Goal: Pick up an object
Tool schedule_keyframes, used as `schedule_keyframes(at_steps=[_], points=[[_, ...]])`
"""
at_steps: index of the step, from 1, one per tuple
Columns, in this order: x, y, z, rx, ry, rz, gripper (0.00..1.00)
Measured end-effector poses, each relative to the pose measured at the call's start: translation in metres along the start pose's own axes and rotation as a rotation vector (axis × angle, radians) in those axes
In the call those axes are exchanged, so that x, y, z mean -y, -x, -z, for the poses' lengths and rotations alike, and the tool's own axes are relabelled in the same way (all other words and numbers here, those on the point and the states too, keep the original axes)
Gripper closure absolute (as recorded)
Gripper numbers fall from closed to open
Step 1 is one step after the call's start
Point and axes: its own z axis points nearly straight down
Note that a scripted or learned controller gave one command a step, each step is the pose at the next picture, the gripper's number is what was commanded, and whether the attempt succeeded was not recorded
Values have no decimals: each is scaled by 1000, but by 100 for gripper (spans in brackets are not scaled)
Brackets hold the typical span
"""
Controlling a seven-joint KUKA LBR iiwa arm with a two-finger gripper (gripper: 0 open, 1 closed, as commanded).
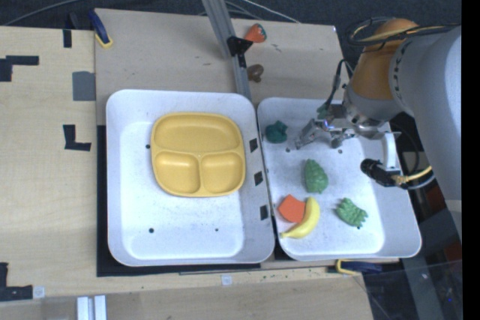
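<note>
Bins first: you have two shallow white bins, left bin (124, 183) and right bin (397, 232), side by side. One yellow three-compartment plastic plate (199, 154) lies in the left bin. Five toys lie in the right: one dark green lump (277, 132), one green leafy piece (316, 176), one small bright green piece (350, 213), one orange wedge (292, 208) touching one yellow banana (304, 221). No writing is legible. Your grey arm's gripper (310, 136) hangs low over the right bin's upper part, fingers spread, grasping nothing.
</note>
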Motion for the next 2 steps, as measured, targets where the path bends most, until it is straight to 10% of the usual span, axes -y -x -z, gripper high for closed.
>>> schedule_keyframes(at_steps=[1,2], points=[[-2,-1,14,0,5,2,100],[-3,-10,73,0,11,0,100]])
